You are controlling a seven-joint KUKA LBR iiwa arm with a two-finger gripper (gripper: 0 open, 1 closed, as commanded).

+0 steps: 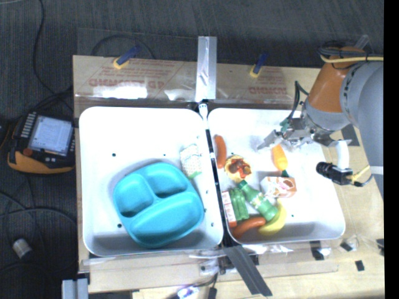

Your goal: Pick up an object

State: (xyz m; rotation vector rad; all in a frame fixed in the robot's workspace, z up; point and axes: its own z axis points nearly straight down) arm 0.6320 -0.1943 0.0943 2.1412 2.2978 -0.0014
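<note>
1. Orange toy carrot (pixel 280 157) lies in the right bin (pixel 324 198), just below the gripper (pixel 288 137); other toy food (pixel 252 198) clusters nearby.
2. Gripper's fingers look spread, pinching nothing.

The right bin's (pixel 324 226) far and right floor lies open; toy food (pixel 255 201) crowds its near-left corner beside the divider (pixel 212 167).
</note>
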